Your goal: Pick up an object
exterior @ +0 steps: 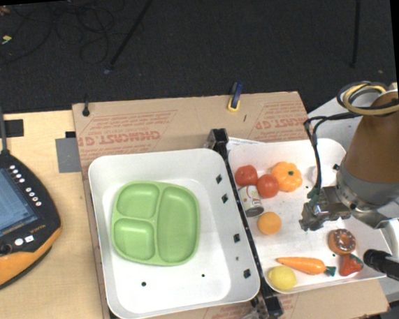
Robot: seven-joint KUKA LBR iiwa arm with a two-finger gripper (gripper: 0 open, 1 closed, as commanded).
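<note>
I see my tool [316,215] low in the right bin [325,151], just right of the orange ball [269,223]; I can't tell its state. Tomatoes [256,180], carrot [302,264] and lemon [282,278] lie loose around it.

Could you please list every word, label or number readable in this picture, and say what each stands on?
Red print on the cardboard sheet under the bins, upside down and mirrored from this view: brand-like lettering, not surely readable.
A second red print on the same cardboard, right of the first: same lettering, partly cut off.
Teach pendant screen: lines of text, too small to read.
Small can in the right bin: label too blurred to read.
</note>
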